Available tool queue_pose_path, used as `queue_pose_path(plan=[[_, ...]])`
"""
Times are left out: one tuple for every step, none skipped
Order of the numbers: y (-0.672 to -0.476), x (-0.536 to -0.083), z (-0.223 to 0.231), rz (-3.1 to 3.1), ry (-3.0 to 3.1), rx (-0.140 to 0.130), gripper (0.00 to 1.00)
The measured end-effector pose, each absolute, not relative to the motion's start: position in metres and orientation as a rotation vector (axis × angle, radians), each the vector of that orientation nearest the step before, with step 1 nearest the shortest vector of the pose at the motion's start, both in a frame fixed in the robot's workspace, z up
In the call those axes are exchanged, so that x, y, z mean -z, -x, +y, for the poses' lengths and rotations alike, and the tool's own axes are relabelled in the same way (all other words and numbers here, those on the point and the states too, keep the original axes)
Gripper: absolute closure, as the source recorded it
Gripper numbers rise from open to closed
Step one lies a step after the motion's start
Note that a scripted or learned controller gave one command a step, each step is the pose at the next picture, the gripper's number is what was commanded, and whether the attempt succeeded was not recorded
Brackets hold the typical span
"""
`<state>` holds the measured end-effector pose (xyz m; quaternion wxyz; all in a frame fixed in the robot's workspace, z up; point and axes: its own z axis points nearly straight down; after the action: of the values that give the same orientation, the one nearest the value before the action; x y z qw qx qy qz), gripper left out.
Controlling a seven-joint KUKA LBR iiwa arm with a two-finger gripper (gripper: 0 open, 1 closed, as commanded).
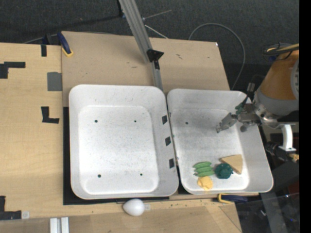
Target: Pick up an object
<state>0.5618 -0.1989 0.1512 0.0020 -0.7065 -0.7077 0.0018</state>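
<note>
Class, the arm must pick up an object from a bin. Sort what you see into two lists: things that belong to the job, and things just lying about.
Belongs to the job:
gripper
green pods
teal lump
tan wedge
yellow piece
right bin

Lying about:
white egg
left bin
blue clamp

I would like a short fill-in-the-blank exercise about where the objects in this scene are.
1. The green pods, yellow piece, teal lump and tan wedge all lie in the ____ bin.
2. The white egg-shaped object lies ____ the bins, on the bench.
3. The gripper is above the ____ bin.

Missing words: right; outside; right
</note>
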Motion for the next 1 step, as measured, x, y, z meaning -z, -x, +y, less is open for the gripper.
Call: queue_pose_path(plan=[[-0.5553,-0.0895,-0.1923,-2.219,2.216,-0.007,0.0]])
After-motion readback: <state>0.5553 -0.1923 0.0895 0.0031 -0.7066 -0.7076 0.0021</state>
